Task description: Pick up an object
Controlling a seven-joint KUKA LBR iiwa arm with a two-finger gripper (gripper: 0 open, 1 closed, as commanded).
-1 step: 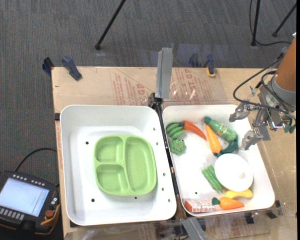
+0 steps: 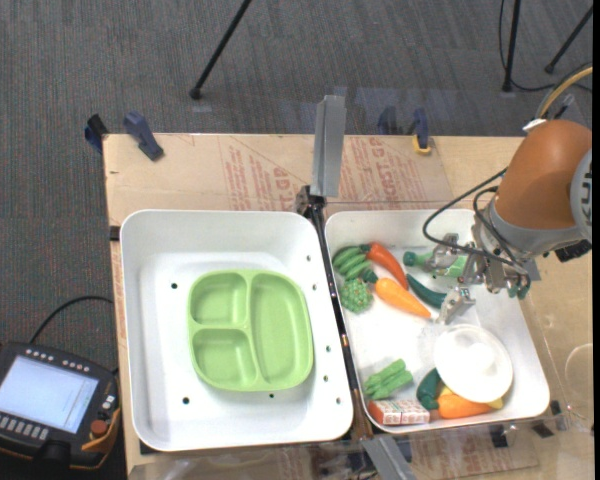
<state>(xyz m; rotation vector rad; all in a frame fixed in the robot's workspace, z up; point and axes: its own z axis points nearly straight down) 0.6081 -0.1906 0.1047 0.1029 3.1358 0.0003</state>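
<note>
Orange carrot-shaped toy [image 2: 401,297] lies just left of the tool [image 2: 460,293] in the right white bin [image 2: 536,368] | tool's spread or pinch: cannot tell | risk: crowded green toy vegetables [image 2: 354,262] beside carrot may deflect a descent, causing a miss.

Orange carrot [image 2: 401,297] lying slanted, right bin, beside broccoli [image 2: 356,294].

Divided plate [image 2: 250,329] in left bin [image 2: 145,248]
</note>
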